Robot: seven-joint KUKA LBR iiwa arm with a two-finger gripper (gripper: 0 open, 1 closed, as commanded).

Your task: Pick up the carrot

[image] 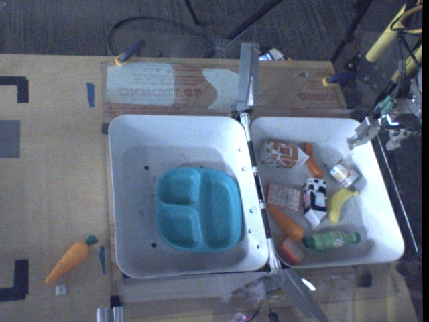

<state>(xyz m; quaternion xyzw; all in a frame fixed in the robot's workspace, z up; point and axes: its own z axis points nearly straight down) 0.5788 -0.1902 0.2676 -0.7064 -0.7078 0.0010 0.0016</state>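
Carrot [285, 223] lies flat in the right bin [385, 210], along the left wall, slanting from upper left to lower right. There's also a carrot-shaped toy [66, 261] out on the worktop [47, 180], left of the left bin [134, 139]; I'd judge the one in the bin as the reachable target.

Neighbours are tight: patterned packet [284, 196] just above it, red item [291, 250] and green bottle [332, 239] at its lower end, cow-print carton [315, 199] and banana [340, 204] to the right.

End effector [365, 133] sits at the bin's upper right rim, well apart from the carrot; can't tell its state.

Approach advice: come down over the carrot's middle, jaws across its short axis, clear of the bin wall and the bottle. Blue divided tray [199, 208] in the left bin is irrelevant.
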